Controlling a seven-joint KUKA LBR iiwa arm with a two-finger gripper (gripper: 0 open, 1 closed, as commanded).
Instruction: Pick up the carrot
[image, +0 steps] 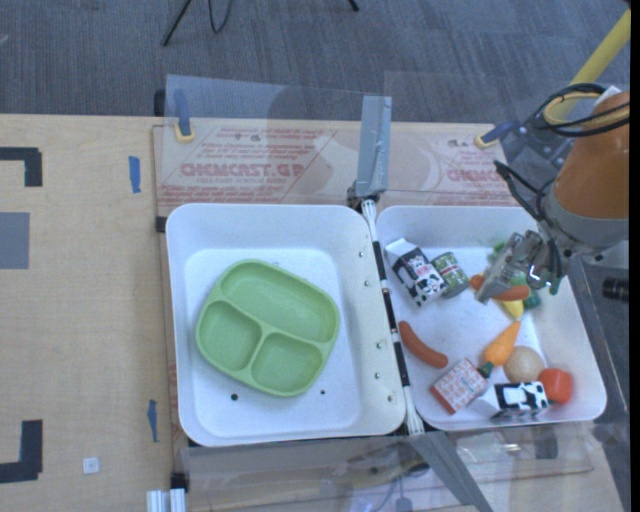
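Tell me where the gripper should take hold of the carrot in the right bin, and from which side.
Probably across the carrot's thick orange middle, coming straight down from above. It lies flat and slanted, its narrow end toward the gripper, its thick end near the egg. Closing the fingers across its width, away from the egg, looks safest.
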